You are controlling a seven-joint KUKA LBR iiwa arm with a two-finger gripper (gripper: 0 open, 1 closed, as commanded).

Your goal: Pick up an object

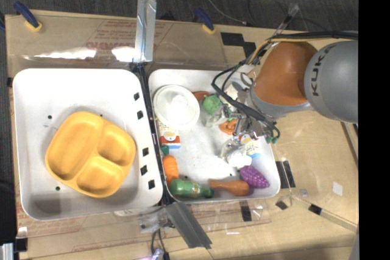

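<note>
The jaws hung low over the right side of the right-hand bin, among a tangle of dark cables, and how far apart they stood could not be told from above, nor whether anything sat between them.

Far to the left of the jaws lay the left bin, holding a yellow divided plate tilted slightly on the white floor. Between the two bins ran a dark divider, with a strip of silver tape standing up at its far end.

Nearer, still left of the jaws, a white bowl rested in the right bin. Below it lay a small red, white and blue carton, an orange carrot and a green bottle-shaped toy. A green leafy toy sat just up and left of the jaws.

Directly beneath the jaws a white lump and a small orange piece crowded close; whether either touched the jaws was unclear. Just below lay a brown drumstick and purple grapes. To the right rose the grey arm with its orange band, above the tan table.

By appearances the pick was at the reaching stage: nothing had visibly been lifted, so closing and raising seemed left to do.
</note>
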